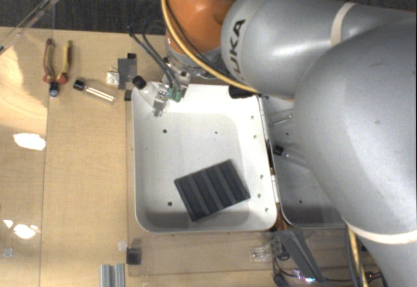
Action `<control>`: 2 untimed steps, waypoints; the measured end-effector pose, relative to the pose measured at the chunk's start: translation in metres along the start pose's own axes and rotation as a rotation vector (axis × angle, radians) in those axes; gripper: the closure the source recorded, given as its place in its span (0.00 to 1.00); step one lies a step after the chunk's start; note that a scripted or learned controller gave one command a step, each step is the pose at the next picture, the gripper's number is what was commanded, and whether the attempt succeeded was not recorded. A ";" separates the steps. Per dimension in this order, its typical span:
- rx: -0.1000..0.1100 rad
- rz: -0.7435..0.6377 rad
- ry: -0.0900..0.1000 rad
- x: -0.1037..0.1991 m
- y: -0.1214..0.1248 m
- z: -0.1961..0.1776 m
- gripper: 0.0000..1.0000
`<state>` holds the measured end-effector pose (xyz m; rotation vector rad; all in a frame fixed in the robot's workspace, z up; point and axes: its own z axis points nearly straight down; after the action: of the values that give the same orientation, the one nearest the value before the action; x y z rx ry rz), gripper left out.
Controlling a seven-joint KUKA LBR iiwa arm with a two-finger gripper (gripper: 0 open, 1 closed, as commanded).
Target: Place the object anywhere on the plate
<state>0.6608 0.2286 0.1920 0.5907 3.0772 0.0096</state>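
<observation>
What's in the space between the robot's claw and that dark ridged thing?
Just bare white bin floor in the camera view, between the claw and dark ridged slab.

**Layout of bins and tabletop items**

Two bins sit side by side on the tabletop (78,168). The left bin (146,168) lies fully in view; the right bin (306,204) is largely covered by the arm (306,51), which reaches in from the right and crosses above the left bin's far edge. A ribbed plate (212,189) lies flat in the left bin, in its near half, close to the near wall. The claw (159,100) hangs over the left bin's far left corner. Left of that bin, on the tabletop toward the far edge, lie pliers (57,64), and between pliers and bin, a small vial (94,89).
</observation>
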 end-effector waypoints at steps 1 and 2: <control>-0.008 0.001 -0.005 -0.001 0.002 -0.013 1.00; 0.000 0.047 -0.001 0.003 0.007 -0.116 1.00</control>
<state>0.6592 0.2359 0.3077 0.6629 3.0616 0.0098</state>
